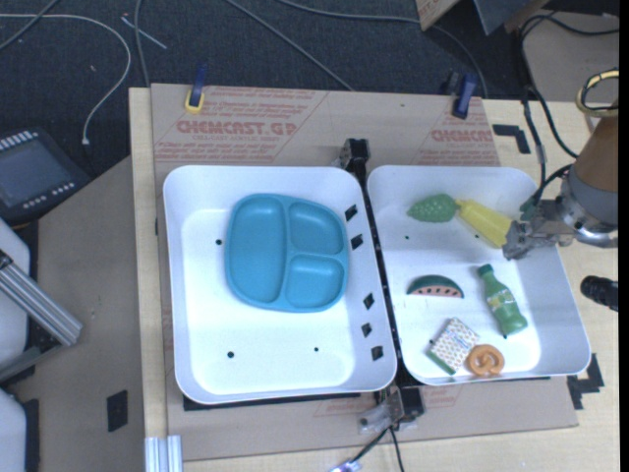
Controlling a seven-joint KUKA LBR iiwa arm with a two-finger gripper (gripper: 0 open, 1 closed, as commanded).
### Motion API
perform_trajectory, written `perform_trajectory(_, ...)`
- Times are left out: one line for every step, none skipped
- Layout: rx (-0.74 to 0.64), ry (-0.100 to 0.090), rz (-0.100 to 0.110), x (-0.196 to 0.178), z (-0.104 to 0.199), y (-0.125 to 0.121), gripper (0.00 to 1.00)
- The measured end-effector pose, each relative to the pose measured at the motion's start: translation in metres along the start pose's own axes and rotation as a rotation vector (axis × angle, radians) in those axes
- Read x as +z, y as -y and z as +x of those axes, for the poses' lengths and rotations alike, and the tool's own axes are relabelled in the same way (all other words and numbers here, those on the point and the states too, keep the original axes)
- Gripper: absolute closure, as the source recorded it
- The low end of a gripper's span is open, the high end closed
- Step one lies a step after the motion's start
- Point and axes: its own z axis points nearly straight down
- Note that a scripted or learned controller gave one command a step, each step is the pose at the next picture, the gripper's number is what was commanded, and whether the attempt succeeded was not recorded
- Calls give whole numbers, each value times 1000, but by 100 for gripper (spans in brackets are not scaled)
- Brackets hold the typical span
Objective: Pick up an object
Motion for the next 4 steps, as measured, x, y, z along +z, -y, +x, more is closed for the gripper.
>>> perform_trajectory(2, 3, -4, -48, -4, 7, 100)
perform_trajectory(0, 4, -6, -101, -8, -4, 100)
perform_trajectory(0, 2, -3, -132, -8, -5, 100)
perform_trajectory(-3, -2, 4, -127, 33, 9, 100)
